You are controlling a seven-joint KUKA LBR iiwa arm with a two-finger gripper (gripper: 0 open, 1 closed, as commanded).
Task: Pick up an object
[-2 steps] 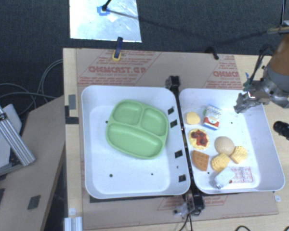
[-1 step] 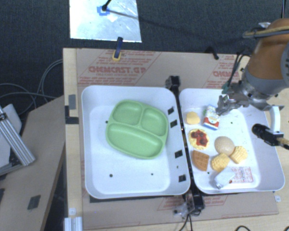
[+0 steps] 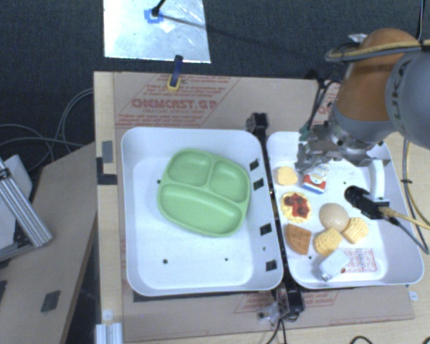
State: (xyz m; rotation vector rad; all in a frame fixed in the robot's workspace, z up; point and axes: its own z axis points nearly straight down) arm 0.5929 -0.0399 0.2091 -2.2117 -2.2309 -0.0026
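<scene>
Presently the claw [image 3: 312, 158] hangs low over the far end of the right bin [image 3: 400, 253]. Whether it is open or closed cannot be told, and no object can be made out in its grasp. Just beside it lies a small red, white and blue packet [image 3: 314, 185], with a yellow wedge [image 3: 287, 175] next to it on the side of the left bin [image 3: 140, 192]. A round red-topped piece [image 3: 295, 205], a beige egg [image 3: 333, 215] and a corn piece [image 3: 356, 229] lie nearer the camera. The left bin holds a green divided plate [image 3: 204, 192]. Both bins rest on the counter [image 3: 215, 99].

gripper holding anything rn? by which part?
Cannot tell. The gripper hangs right over a small red, white and blue packet; contact unclear.
</scene>
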